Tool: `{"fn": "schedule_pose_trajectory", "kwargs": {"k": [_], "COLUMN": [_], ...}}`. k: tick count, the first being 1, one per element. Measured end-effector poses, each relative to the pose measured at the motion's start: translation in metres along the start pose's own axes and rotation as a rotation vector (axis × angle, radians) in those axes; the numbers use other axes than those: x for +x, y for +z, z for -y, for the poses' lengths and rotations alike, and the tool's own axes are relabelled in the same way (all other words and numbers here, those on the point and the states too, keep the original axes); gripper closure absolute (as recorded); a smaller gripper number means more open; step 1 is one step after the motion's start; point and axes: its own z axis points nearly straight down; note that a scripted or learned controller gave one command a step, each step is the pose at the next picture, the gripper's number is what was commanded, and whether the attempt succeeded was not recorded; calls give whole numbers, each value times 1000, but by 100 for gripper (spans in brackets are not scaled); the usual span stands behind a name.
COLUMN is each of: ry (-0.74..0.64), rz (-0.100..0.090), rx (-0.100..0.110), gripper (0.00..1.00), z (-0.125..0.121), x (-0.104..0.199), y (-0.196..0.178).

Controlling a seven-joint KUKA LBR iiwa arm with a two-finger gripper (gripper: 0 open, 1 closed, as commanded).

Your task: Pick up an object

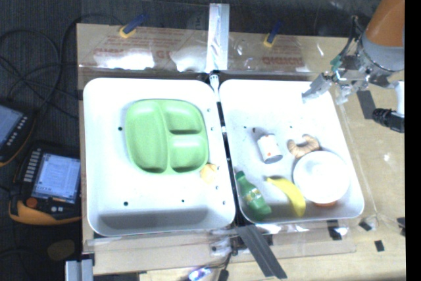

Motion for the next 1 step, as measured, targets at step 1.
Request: {"fn": "schedule_pose_trajectory", "kwargs": {"k": [1], "ry": [-10], "rz": [-6], "rx": [4], "gripper": [0], "z": [58], "x": [-3], "y": [97]}}
